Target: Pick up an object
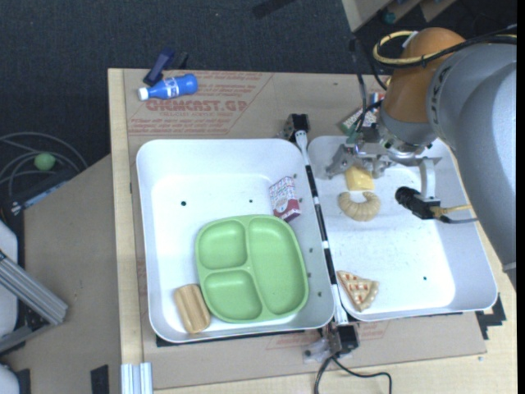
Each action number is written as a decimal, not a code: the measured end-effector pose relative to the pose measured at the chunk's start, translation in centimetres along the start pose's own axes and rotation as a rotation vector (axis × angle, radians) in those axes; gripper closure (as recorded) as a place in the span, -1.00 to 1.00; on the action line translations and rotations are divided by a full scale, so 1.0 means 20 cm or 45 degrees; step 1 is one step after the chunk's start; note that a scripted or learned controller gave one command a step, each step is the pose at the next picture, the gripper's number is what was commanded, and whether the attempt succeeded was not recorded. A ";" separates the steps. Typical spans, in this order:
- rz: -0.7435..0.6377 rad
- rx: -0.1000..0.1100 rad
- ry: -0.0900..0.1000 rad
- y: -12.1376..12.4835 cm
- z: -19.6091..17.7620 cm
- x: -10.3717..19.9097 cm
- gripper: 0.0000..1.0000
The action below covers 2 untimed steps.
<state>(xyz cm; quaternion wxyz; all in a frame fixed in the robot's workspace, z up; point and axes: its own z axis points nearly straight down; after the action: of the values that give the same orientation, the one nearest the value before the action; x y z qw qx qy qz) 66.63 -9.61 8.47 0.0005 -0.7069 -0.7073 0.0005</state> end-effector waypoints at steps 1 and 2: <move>-0.002 -0.014 -0.002 0.02 -0.07 0.00 1.00; -0.002 -0.008 -0.002 0.01 -0.06 0.00 -1.00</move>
<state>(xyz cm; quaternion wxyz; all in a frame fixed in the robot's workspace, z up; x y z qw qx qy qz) 66.81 -9.57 9.70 -0.0022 -0.7064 -0.7079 -0.0012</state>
